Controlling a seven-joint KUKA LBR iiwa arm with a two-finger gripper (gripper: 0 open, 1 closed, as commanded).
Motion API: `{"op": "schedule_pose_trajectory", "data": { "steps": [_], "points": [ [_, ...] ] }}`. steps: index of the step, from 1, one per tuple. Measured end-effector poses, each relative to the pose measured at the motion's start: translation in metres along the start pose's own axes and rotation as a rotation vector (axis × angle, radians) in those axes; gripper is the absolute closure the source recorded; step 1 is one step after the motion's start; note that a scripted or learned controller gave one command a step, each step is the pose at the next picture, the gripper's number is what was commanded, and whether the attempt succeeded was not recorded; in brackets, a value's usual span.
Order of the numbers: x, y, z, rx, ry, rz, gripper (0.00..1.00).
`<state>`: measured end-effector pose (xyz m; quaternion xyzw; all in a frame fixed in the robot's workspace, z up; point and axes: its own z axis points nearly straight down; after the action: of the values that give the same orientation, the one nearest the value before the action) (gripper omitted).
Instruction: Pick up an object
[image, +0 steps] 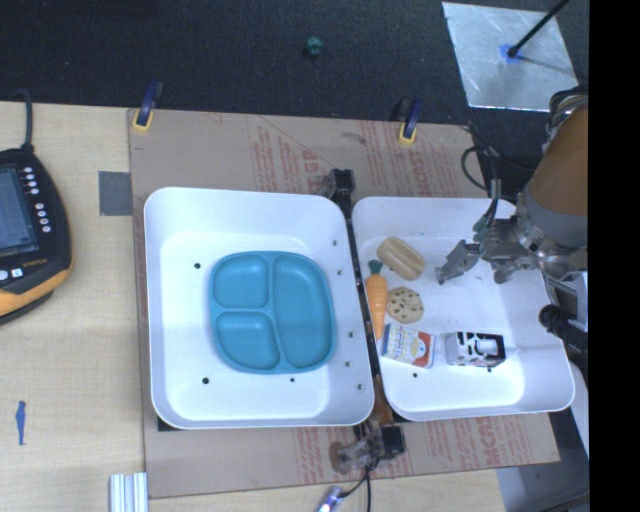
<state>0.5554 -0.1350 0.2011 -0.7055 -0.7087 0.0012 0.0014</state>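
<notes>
Nearest the lower edge, the table (70, 400) carries cardboard (250, 460) under two white bins. Within the right bin (530, 395), a small carton (407, 346) and a black-and-white pack (474, 348) lie side by side, each lengthwise left to right. Behind them sit a cookie (404, 303), an upright-running carrot (376, 300) along the left wall with its green tip away, and a tan bun (400, 257) angled across. Bare floor lies right of the bun. Over it, the gripper (462, 262) hangs with fingers spread, holding nothing, tips pointing toward the bun. Beside it, the left bin (170, 390) holds a blue divided plate (271, 310).
</notes>
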Motion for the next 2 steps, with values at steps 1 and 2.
{"op": "schedule_pose_trajectory", "data": {
  "steps": [1,2],
  "points": [
    [0.029,0.042,0.088,0.003,-0.001,-0.001,0.0],
    [0.041,0.073,0.109,0.0,-0.002,-0.002,0.0]
  ]
}}
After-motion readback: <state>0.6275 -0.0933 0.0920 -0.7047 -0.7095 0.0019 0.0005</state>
